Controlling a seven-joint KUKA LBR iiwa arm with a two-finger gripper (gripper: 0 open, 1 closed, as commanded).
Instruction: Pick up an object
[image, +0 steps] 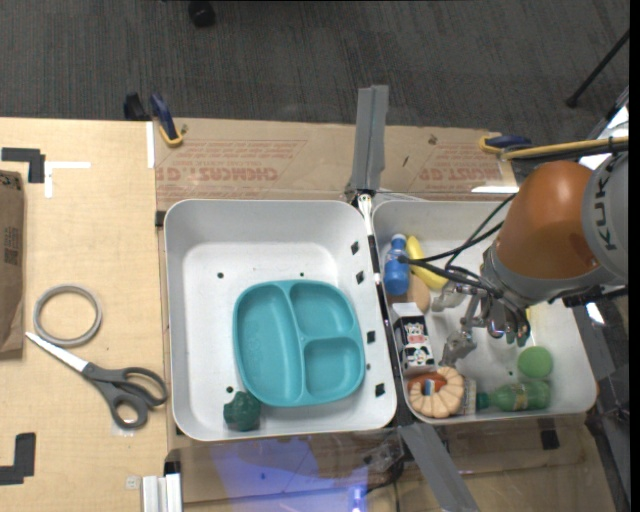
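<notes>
I have the pincer (478, 330) low over the middle of the right bin (575, 395), metal fingers pointing down; whether they are parted or closed I cannot tell, and I see nothing between them. My candidates sit around it: a green ball (535, 361) at about 4 o'clock from the pincer, a round orange-and-white piece (436, 392) at 7 o'clock against the near wall, a green bottle-like thing (517, 399) lying at 5 o'clock, a small printed box (413, 341) at 9 o'clock, and a blue bottle (397, 268) with a yellow object (416, 256) at 10 to 11 o'clock. The left bin (190, 300) carries a teal divided plate (298, 342) and a dark green lump (241, 411).

I judge the ball the cleanest pick: it stands apart from its neighbours. I would centre over it, descend straight, and close gently so it doesn't squirt out.
</notes>
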